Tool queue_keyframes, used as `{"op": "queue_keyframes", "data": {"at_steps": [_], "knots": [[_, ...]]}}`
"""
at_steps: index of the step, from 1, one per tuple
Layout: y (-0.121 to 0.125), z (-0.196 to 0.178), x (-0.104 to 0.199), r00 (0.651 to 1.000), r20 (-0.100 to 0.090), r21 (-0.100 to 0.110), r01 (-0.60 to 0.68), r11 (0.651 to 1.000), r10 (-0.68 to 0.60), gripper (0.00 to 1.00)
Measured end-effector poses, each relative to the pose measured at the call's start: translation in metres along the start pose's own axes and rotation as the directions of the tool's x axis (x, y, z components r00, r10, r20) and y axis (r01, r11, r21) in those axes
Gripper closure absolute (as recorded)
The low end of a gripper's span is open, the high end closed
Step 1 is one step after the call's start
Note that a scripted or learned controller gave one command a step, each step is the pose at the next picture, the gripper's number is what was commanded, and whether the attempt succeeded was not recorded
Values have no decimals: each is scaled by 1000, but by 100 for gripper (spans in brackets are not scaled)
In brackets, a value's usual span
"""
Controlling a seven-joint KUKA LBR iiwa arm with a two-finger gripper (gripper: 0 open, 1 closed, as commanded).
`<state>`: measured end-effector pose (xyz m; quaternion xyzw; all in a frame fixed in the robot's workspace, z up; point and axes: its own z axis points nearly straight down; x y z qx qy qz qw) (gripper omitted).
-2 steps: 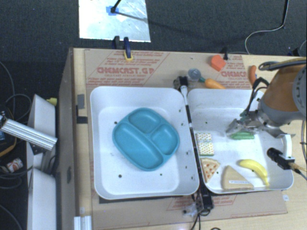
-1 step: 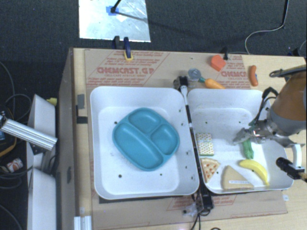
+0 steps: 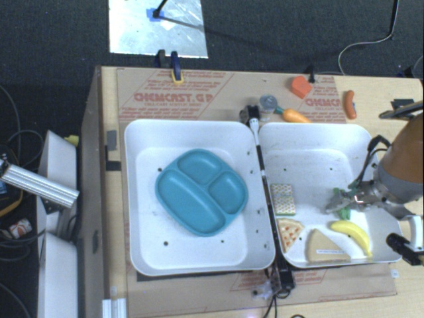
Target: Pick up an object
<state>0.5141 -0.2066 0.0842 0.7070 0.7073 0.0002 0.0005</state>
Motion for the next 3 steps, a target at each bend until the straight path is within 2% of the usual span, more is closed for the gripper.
{"op": "queue_keyframes", "data": {"at_steps": [1, 2, 3], "knots": [[1, -11, 0, 1000, 0, -3, 0, 1000, 0, 100], [8, -73, 77, 1000, -1, -2, 4, 1000, -4, 100], [49, -117, 144, 1000, -1, -3, 4, 1000, -4, 100]]}}
